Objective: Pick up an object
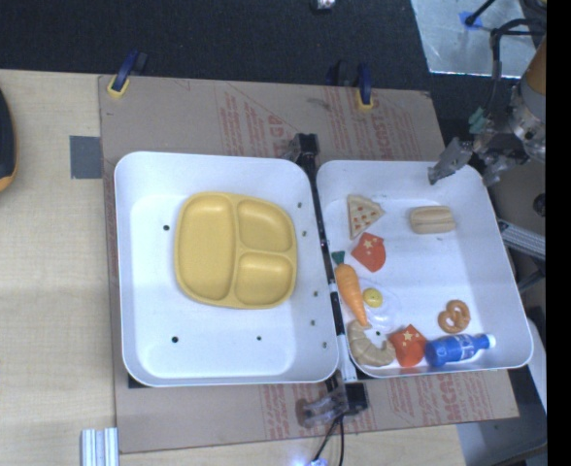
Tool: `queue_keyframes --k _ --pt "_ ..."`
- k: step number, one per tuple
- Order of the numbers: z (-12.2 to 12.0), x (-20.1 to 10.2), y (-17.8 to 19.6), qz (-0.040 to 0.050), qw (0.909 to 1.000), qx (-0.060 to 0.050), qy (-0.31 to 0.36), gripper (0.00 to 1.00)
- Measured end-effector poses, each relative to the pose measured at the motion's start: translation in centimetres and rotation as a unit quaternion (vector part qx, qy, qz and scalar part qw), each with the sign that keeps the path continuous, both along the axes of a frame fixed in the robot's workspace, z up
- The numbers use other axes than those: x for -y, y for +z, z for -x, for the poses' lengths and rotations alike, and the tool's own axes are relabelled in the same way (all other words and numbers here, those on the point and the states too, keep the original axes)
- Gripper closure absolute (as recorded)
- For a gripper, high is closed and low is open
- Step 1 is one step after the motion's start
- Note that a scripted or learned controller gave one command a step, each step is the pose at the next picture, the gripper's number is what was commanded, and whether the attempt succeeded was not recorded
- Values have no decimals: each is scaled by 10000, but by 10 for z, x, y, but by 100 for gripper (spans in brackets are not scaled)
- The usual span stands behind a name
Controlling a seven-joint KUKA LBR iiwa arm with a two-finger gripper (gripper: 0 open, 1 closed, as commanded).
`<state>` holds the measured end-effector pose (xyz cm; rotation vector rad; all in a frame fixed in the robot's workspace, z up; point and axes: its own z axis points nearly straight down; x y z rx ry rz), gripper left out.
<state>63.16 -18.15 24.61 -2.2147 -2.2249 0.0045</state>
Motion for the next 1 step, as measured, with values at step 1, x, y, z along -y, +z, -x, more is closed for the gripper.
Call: queue_keyframes --k 1 --pt "-1 -70 -88 -18 10000 -40 33 0"
